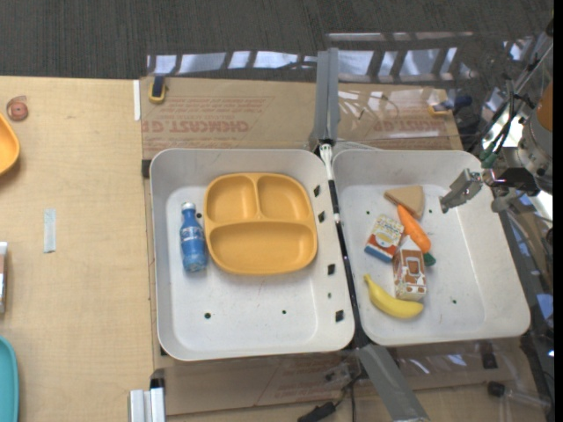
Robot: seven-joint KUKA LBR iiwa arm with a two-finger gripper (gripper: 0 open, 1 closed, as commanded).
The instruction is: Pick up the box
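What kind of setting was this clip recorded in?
Probably a robot lab's pick-and-place bench, not a kitchen: two shallow white bins sit side by side on cardboard, holding toy food such as a banana and carrot, with a gripper over the right bin.

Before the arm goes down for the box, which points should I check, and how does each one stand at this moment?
1. Box lies in the right bin: ok.
2. Box top uncovered: ok.
3. Space around box: not ok; banana and carrot lie right against it.
4. Second small carton nearby, target could be confused: not ok.
5. Tool above the box: not ok, it hangs near the bin's far right corner.
6. Tool opening: cannot tell.
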